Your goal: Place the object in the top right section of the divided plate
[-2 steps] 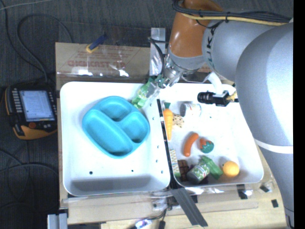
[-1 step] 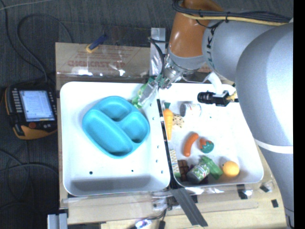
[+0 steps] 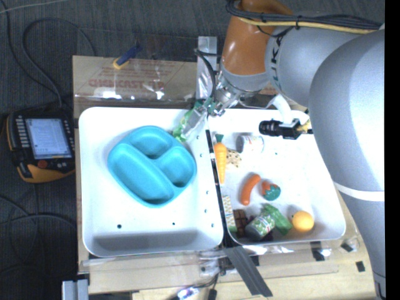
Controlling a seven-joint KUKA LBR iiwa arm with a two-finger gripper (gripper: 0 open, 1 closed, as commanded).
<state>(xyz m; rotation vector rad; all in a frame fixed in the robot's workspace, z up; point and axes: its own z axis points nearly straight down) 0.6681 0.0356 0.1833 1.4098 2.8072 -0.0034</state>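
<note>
The blue divided plate (image 3: 152, 163) lies tilted in the left bin (image 3: 100, 230). My gripper (image 3: 210, 107) hangs over the back end of the wall between the two bins. It is shut on a small green object (image 3: 188, 122). That object slants down and to the left from the fingers. Its lower end sits just past the plate's upper right rim, close to the top right section (image 3: 178, 162). Whether the object touches the plate cannot be told.
The right bin (image 3: 325, 186) holds a carrot (image 3: 220, 158), a red sausage (image 3: 249, 189), a teal and red toy (image 3: 271, 191), an orange (image 3: 302, 220), a green packet (image 3: 274, 221) and a dark bar (image 3: 239, 220). The arm's grey bulk covers the right side.
</note>
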